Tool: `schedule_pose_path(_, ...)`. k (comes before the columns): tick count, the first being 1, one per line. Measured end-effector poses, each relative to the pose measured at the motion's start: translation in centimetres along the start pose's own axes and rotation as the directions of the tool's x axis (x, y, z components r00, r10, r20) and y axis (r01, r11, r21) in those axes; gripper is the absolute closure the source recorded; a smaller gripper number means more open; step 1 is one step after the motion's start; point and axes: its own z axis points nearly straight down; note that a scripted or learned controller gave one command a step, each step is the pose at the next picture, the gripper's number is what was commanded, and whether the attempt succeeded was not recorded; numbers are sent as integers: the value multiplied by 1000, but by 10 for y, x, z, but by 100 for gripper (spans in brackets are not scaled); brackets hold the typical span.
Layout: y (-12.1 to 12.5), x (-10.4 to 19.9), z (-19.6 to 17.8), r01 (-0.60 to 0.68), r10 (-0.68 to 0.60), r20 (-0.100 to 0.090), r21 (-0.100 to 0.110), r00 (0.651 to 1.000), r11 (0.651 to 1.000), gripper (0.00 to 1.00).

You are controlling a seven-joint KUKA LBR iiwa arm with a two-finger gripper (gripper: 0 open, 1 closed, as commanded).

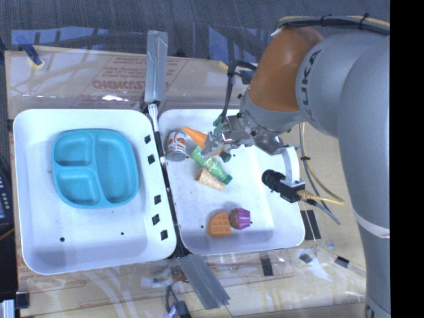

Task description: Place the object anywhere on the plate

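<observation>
Camera view has the end effector (218, 141) low in the right bin (281, 234), over a cluster of toy food; whether it is released or clenched on anything I cannot tell. Right beneath it lies a green bottle-like piece (213, 165), with an orange carrot (195, 136) just to its left and a small can (175, 145) beyond that by the bin wall. A pale yellow wedge (211, 178) sits just below the green piece. Further down are a waffle (220, 224) and a purple piece (240, 218), touching. Well to the left, in the left bin (40, 244), rests the blue divided plate (95, 168).
</observation>
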Motion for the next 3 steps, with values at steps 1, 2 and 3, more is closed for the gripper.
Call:
schedule_pose_path(1,49,80,-8,145,-145,0,-1,989,989,100)
schedule_pose_path(2,46,142,0,265,-265,0,2,964,964,100)
schedule_pose_path(3,46,142,0,265,-265,0,1,964,964,0)
